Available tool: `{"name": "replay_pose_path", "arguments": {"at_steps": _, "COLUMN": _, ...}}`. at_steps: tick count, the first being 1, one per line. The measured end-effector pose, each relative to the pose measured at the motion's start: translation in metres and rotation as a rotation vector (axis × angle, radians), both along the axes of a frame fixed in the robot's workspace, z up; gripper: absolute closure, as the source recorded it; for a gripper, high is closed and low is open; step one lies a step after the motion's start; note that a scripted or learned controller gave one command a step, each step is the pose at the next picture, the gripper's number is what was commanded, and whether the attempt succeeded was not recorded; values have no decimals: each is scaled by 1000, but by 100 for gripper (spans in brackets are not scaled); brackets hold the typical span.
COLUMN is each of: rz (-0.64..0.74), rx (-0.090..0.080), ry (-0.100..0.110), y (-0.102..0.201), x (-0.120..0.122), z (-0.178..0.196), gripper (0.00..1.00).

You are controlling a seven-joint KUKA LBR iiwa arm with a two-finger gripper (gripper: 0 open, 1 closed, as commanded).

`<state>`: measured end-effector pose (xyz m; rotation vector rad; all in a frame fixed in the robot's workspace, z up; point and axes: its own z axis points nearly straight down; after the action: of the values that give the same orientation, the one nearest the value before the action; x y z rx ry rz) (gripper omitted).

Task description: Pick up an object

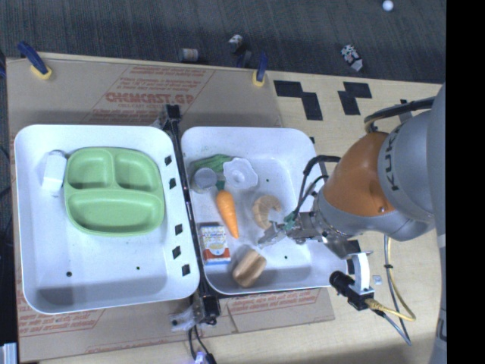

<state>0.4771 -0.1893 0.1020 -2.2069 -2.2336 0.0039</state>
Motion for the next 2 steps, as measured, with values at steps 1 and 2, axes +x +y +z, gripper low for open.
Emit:
{"name": "replay_pose_path", "arguments": {"at_steps": 1, "rz": 6, "rx": -1, "ry": 1, "y": 0, "x": 1, "z": 10, "gripper": 100}}
{"name": "replay_pose_path", "arguments": {"at_steps": 2, "rz": -6, "rx": -4, "ry": -9, "y": -18, "x": 1, "z": 191, "gripper": 100}}
